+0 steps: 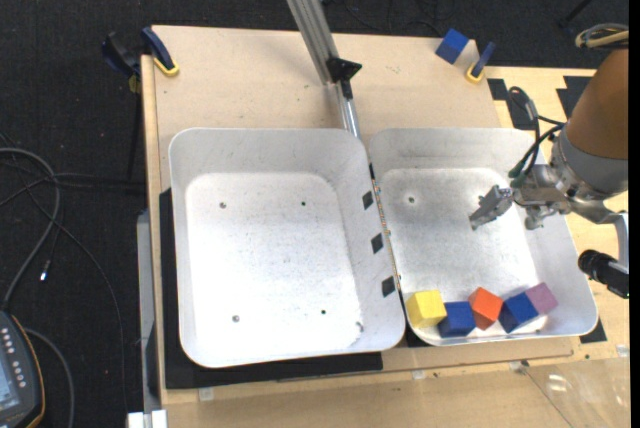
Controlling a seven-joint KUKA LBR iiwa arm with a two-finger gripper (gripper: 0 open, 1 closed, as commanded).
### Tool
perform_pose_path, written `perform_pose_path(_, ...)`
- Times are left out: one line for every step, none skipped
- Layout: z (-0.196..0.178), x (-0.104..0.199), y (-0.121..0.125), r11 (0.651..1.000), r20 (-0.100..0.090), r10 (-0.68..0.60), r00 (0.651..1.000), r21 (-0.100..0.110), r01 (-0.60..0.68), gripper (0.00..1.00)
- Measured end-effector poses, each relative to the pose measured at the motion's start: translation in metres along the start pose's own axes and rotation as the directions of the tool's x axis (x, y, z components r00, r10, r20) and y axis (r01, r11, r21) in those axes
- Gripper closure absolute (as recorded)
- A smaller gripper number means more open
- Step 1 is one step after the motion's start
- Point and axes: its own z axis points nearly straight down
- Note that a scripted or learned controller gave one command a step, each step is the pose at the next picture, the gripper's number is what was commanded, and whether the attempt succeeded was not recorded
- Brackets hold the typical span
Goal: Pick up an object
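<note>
With nothing between its narrowly parted fingers, the hand (492, 207) hovers mid-right of the frame, and the blocks (483, 308), packed along the right bin's (440, 148) lower wall, could jam or slip a grasp.

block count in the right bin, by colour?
Right bin, all along the near edge:
yellow block: 1
blue blocks: 2
orange block: 1
purple block: 1
Total: 5
</note>
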Motion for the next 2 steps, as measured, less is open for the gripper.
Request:
perform_pose_path(0.116, 0.048, 0.018, 1.000, 0.001, -0.005, 1.000, -0.002, 0.005, 0.00)
perform_pose_path(0.011, 0.100, -0.025, 1.000, -0.001, -0.007, 1.000, -0.006, 0.007, 0.00)
